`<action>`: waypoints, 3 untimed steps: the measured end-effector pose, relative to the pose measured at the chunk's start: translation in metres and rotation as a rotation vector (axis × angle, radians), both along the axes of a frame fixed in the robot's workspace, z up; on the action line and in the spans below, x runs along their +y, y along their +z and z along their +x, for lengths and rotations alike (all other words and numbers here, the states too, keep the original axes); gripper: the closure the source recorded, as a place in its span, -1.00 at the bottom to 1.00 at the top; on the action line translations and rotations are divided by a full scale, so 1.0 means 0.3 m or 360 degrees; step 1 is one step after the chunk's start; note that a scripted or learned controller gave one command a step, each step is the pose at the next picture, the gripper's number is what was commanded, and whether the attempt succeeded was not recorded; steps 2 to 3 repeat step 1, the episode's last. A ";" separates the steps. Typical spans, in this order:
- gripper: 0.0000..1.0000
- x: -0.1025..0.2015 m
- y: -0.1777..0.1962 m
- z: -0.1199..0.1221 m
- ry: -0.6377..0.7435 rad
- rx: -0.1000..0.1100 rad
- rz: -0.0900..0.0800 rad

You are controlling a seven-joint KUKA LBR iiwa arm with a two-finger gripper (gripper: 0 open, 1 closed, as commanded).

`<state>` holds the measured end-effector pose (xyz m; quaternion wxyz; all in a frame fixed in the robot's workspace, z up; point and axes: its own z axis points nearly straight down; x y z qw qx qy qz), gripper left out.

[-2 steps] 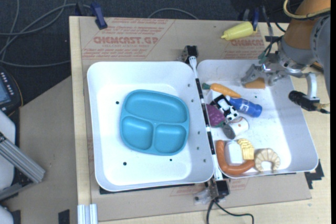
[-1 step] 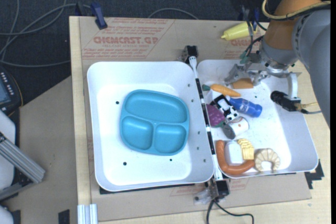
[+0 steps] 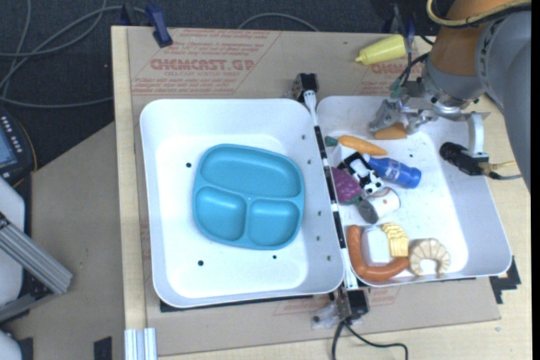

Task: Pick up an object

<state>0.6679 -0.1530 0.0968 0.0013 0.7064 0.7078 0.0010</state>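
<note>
Taking stock for you, item by item, with places given from the gripper (image 3: 403, 119).

Gripper: low in the far corner of the right bin (image 3: 494, 219), under the orange-banded wrist. Whether it is spread or pressed together you cannot tell from this view; the metal parts blur together.

Nearest item: a small orange piece (image 3: 390, 131), touching or just under the gripper's near-left side. Whether it sits inside the grasp cannot be made out, so do not count it as held.

Next: an orange carrot (image 3: 364, 145), a little further left and toward you, long axis running left-right, roughly level with the bin's far wall.

Then: a blue bottle (image 3: 396, 172) beyond the carrot on the near side, lying slantwise; a purple toy (image 3: 344, 181) and a black-and-white piece (image 3: 364, 175) beside it.

Furthest: a croissant (image 3: 429, 254) and an orange sausage curve (image 3: 371, 262) at the bin's near edge, well apart from the gripper.

Elsewhere: a blue divided plate (image 3: 247, 194) in the left bin (image 3: 160, 181).

Judgement: the small orange piece is your likeliest target; the move turns on a straight descent, not a reach.
</note>
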 end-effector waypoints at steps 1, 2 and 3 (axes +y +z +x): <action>1.00 0.245 0.312 -0.122 0.0006 -0.0001 0.0005; 1.00 0.245 0.312 -0.122 0.0006 -0.0001 0.0005; 1.00 0.245 0.312 -0.122 0.0006 -0.0001 0.0005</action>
